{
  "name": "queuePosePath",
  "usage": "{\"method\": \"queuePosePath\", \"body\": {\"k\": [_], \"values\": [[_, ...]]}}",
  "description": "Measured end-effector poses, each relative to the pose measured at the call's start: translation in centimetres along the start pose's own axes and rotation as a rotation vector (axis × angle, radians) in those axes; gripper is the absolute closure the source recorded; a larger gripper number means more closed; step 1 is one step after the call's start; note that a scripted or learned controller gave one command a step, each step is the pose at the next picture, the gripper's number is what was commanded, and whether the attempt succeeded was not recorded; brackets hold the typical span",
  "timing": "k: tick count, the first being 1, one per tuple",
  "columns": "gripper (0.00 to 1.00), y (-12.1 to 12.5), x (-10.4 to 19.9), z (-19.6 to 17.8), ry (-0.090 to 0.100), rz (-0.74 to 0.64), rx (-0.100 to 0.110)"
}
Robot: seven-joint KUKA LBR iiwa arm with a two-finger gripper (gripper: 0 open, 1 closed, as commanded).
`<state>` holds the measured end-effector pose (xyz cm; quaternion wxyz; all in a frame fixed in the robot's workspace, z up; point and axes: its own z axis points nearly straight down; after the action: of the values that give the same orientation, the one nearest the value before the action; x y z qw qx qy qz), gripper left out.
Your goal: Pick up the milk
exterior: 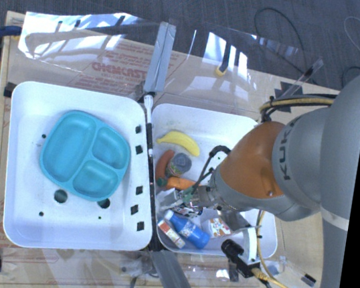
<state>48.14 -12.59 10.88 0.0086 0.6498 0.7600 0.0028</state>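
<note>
Grey two-finger gripper (187, 205) low in the right white bin (263, 129), grip state unclear, just above a blue-and-white milk carton (188, 231), yellow banana (180, 141) near

Robotics lab, KUKA arm (312, 167), paired white bins (13, 215), loose cables (287, 21), carpet floor

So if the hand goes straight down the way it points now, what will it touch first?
Probably the blue and white carton lying in the right bin, just under the hand. Depth is hard to judge from this slanted view, so the orange item beside it is also possible.
</note>
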Motion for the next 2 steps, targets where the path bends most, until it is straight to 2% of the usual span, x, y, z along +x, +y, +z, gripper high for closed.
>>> {"method": "queuePosePath", "body": {"k": [1,2], "values": [[1.0,0.3,0.1,-1.1,0.004,-0.007,-0.004],[1.0,-0.2,0.0,-12.5,0.008,0.161,0.016]]}}
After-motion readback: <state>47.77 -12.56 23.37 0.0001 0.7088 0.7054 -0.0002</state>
